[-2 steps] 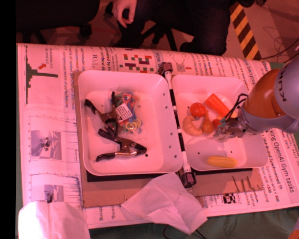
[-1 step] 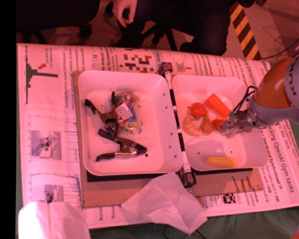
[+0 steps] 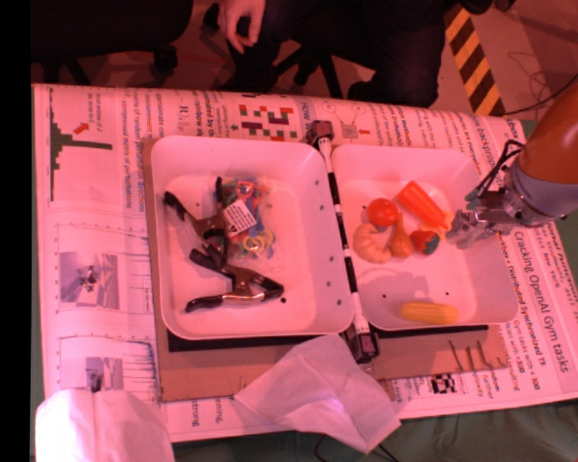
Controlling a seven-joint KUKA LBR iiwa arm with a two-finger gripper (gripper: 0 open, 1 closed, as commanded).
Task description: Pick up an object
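tissue (image 3: 318,390): crumpled white sheet, bottom centre of frame, lying over bench edge and poster.
second tissue (image 3: 101,426): white wad, bottom left corner.
cardboard (image 3: 203,370): brown sheet under both bins, showing along their lower edge.
poster (image 3: 90,262): printed paper with graphs and text, spread under everything, visible left, top and right.
corn (image 3: 429,312): yellow cob, lower part of right bin, lying flat, well apart from other food.
right bin (image 3: 479,298): shallow white tray, centre right of frame.
left bin (image 3: 307,271): shallow white tray, centre left, just beside right bin along a dark divider strip.
pliers (image 3: 237,291): dark hand tool, lower middle of left bin, handles pointing left.
dark tool (image 3: 200,221): black and bronze piece, upper left of left bin, touching the bag.
bag of rings (image 3: 248,217): clear packet of coloured rings with white tag, middle of left bin.
croissant (image 3: 372,242): tan curved pastry toy, middle of right bin, touching tomato above.
tomato (image 3: 383,212): red round, just above croissant.
pepper (image 3: 424,241): small red piece right of croissant, just beside gripper.
carrot (image 3: 423,204): orange, slanted, upper middle of right bin.
gripper (image 3: 468,227): at right side of right bin, low over tray, next to pepper and carrot end; fingers hard to read, cannot tell whether spread or pressed together; nothing seen between them.
arm (image 3: 551,171): grey with orange band, entering from right edge.
person (image 3: 244,20): hand and dark legs at top of frame, beyond bench.
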